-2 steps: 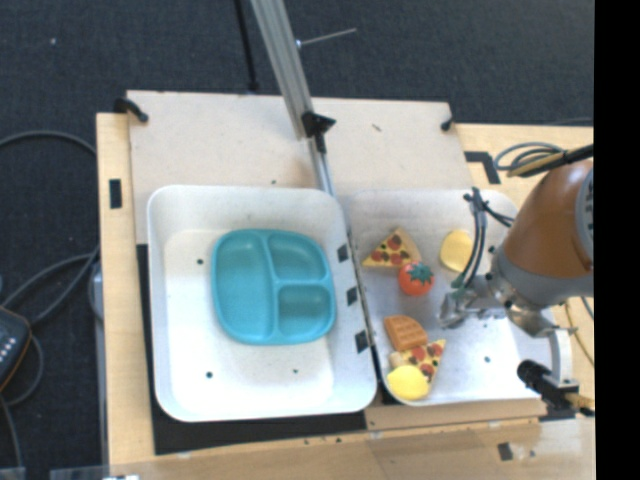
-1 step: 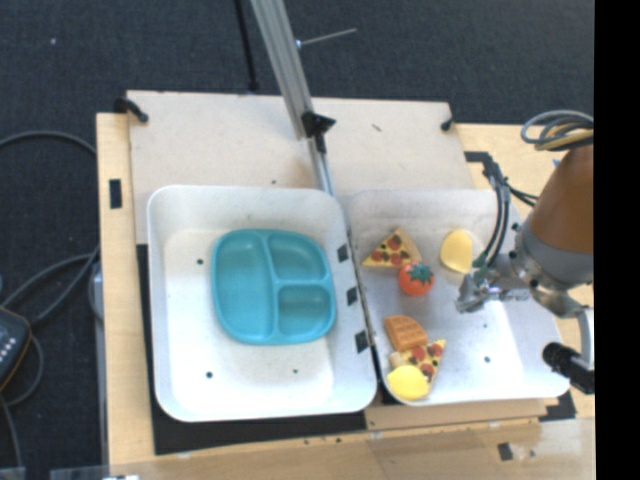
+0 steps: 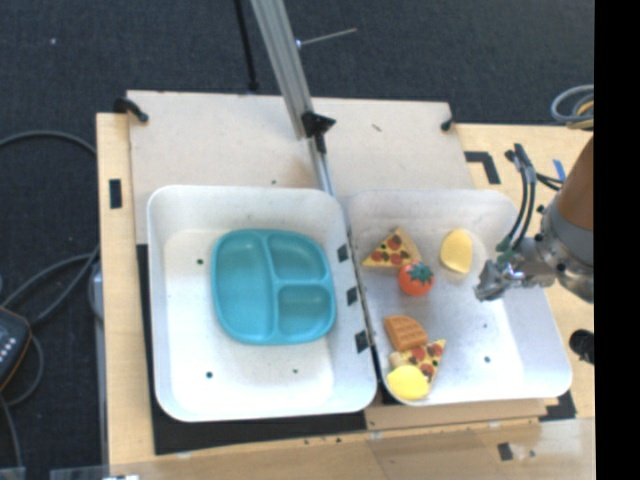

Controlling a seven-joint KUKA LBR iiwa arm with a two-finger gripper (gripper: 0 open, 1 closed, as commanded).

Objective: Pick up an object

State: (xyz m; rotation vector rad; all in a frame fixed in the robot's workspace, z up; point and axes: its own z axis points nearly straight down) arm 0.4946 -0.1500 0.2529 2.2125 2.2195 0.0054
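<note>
Nearest in the right bin [image 3: 520, 353], a yellow lemon-shaped toy [image 3: 407, 381] sits against the front-left corner, touching a pizza slice [image 3: 430, 356] and a brown waffle piece [image 3: 404, 331] just behind it. Further back lie a red tomato [image 3: 416, 279], a second pizza slice [image 3: 392, 251] and a yellow chip-shaped toy [image 3: 457, 251]. The gripper [image 3: 492, 286] hangs right of these over bare bin floor; whether it is clenched cannot be told. The left bin [image 3: 180, 368] holds a turquoise divided plate [image 3: 272, 287].
</note>
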